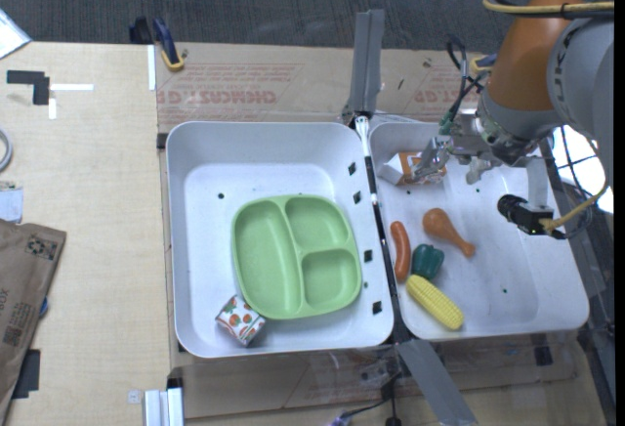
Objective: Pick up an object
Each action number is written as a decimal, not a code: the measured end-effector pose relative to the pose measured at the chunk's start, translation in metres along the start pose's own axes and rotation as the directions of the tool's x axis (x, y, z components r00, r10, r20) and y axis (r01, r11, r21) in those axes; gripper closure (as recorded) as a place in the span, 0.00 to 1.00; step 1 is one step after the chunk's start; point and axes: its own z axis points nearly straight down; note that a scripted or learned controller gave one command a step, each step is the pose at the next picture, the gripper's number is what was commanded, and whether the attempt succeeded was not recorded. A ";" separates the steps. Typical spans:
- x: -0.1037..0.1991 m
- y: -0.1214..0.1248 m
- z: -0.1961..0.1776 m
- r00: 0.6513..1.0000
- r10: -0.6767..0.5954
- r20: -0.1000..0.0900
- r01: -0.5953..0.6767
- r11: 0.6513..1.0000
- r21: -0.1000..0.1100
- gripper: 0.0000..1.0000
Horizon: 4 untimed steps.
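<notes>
My gripper (433, 160) hangs low over the back left corner of the right bin (527, 302), below the arm's orange band. Right at it lies a small white and orange item (408, 166), partly hidden by the gripper. Whether they touch I cannot tell. Further forward in the same bin lie an orange drumstick (447, 229), a reddish sausage (399, 249), a green pepper (427, 261) and a yellow corn cob (434, 303).
The left bin (195, 170) holds a green divided plate (296, 256) and a small patterned box (240, 321) at its front left corner. A grey post (366, 63) rises behind the wall between the bins. Cables hang at the arm's right.
</notes>
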 end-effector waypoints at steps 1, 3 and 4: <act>-0.048 -0.062 0.066 1.000 -0.008 -0.001 0.008 1.000 0.001 0.00; -0.051 -0.062 0.054 1.000 0.000 -0.003 0.000 1.000 0.009 1.00; 0.002 0.016 -0.034 0.992 0.127 0.001 -0.127 0.992 0.001 1.00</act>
